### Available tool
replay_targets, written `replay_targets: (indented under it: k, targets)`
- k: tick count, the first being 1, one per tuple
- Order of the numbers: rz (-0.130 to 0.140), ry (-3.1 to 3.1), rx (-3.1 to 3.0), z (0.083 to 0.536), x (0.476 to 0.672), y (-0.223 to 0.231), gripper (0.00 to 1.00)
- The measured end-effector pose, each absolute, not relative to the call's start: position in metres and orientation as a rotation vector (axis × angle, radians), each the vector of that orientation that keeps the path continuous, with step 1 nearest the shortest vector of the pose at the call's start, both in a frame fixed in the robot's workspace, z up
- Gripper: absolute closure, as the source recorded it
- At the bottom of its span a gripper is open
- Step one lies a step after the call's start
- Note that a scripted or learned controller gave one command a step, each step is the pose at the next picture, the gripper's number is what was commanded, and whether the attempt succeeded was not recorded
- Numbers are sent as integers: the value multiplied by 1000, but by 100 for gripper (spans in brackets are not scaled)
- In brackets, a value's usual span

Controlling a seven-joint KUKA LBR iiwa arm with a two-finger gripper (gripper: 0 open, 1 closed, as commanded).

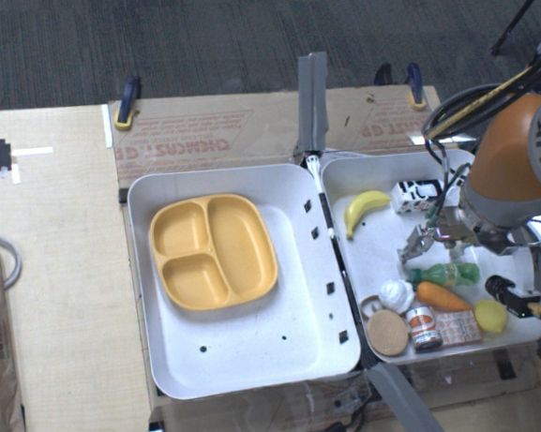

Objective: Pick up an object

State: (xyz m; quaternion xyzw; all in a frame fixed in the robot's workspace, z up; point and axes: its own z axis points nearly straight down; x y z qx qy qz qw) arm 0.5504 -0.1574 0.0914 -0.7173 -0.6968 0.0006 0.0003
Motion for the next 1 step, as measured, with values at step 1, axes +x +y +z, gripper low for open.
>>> replay_targets:
  k: [1]
  targets:
    - [-15, -2390, -2073, 97, 489, -134, 0]
